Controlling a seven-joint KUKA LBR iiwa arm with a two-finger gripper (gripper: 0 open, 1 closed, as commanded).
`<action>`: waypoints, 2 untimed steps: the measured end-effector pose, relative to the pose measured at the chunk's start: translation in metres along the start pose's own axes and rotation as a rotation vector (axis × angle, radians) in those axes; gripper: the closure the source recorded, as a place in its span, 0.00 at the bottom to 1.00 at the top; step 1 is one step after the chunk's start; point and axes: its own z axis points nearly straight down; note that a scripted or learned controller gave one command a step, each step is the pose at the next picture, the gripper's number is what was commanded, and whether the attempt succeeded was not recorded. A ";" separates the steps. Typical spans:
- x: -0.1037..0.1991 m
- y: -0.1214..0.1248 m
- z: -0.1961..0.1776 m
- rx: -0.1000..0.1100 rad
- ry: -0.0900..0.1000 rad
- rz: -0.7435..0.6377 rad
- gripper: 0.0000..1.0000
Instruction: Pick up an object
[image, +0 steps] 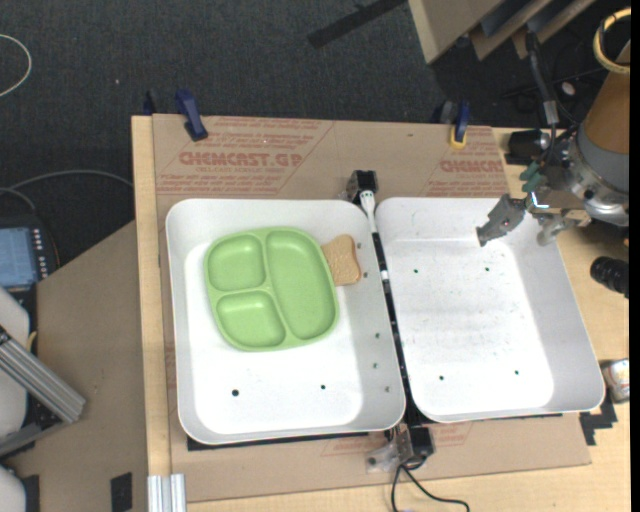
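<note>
— Dark carpet surrounds the tabletop (300, 150), doesn't it? What covers the top?

— Brown cardboard printed with red lettering, held at the far edge by blue clamps (190, 113). Two shallow white bins sit on it side by side, their inner rims touching along a black strip.

— What lies in the left white bin (270, 400)?

— A light green plastic plate with three compartments (272, 289), resting flat in the far half of the bin. Just beside its right rim, touching it, lies a small tan, biscuit-like flat piece (344, 261), close to the bin's right wall.

— And the right white bin (480, 340)?

— Its floor shows small dark specks and a few holes.

— Where is the grey two-finger gripper (518, 218)?

— Above the far right corner of the right bin, hanging from the grey arm that enters from the right. One finger (497, 224) angles down and left, the other (550, 228) stands apart from it, so the gripper looks spread, with nothing between the fingers.

— So how do the plate and tan piece lie relative to it?

— Well apart, to its left, across the divide between the bins; the tan piece is the nearer of the two.
</note>
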 end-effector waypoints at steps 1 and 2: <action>0.063 -0.046 -0.046 -0.002 0.002 -0.006 0.00; 0.060 -0.044 -0.054 -0.003 -0.001 -0.001 1.00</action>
